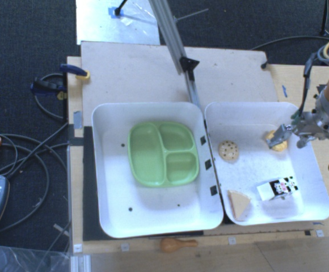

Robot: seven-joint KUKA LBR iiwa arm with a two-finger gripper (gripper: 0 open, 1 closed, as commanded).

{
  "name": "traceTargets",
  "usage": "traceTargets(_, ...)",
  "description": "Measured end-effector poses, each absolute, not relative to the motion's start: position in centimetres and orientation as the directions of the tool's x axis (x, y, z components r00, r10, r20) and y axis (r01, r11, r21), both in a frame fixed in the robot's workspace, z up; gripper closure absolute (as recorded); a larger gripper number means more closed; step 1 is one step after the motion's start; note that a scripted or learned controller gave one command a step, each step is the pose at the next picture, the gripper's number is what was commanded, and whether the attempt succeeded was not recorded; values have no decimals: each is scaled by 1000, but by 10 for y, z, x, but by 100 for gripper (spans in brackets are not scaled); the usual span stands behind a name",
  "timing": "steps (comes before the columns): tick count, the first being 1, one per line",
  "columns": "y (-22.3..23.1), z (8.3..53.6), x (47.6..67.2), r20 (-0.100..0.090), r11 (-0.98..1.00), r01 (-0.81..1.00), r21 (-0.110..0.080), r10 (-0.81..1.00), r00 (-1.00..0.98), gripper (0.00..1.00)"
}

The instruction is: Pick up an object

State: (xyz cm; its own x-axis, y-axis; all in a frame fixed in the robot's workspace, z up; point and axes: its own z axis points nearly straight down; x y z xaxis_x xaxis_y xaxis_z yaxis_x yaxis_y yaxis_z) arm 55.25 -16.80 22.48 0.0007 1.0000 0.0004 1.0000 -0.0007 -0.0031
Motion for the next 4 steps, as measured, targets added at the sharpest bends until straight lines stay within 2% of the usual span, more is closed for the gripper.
traceTargets(2, -170, 101, 557, 2, 0, 1000, -5, 1000, 0, 0)
traceTargets(3, -171, 116, 559, -1, -1, 1000, 4, 1000, 1, 100)
traceTargets(4, -165, 164, 566, -2, 7, 1000, 7, 1000, -7, 100)
